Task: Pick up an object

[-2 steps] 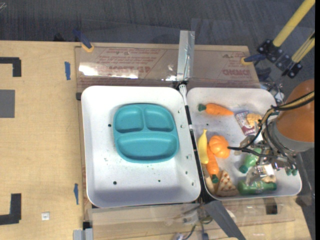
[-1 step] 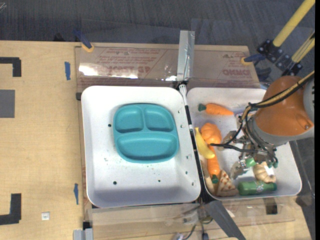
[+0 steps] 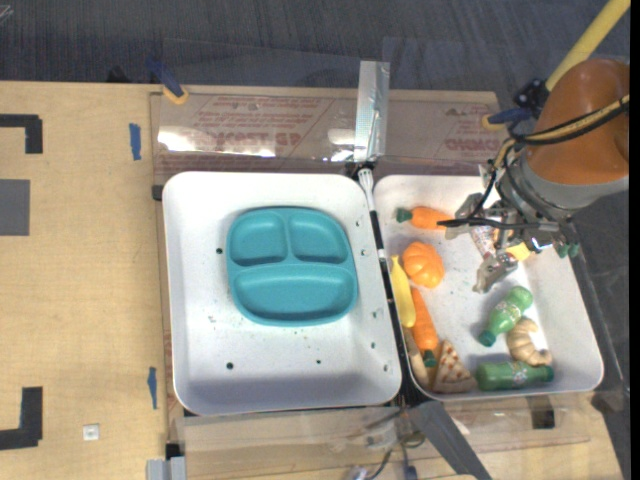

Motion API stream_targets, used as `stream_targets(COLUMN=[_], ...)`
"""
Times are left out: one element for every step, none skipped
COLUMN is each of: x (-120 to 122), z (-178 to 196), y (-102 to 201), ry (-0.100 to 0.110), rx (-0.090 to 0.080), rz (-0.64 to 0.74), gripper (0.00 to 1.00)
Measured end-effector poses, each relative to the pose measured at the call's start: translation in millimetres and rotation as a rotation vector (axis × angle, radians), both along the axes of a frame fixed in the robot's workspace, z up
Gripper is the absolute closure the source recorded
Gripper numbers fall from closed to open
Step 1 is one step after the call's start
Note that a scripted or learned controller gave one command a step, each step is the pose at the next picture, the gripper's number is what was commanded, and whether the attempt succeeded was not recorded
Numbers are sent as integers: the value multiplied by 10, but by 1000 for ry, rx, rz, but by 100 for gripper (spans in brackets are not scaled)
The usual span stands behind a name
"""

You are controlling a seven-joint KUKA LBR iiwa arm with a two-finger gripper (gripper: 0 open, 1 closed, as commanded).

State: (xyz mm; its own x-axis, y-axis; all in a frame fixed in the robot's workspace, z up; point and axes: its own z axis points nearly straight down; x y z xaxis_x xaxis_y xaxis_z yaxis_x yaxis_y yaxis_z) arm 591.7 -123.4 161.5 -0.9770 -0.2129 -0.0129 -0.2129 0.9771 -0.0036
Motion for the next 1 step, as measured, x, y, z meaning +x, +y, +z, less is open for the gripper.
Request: stream_targets(x=[347], z=[-714], y=[309], ry=[-1], rx=[1], rz=[-11], gripper=[0])
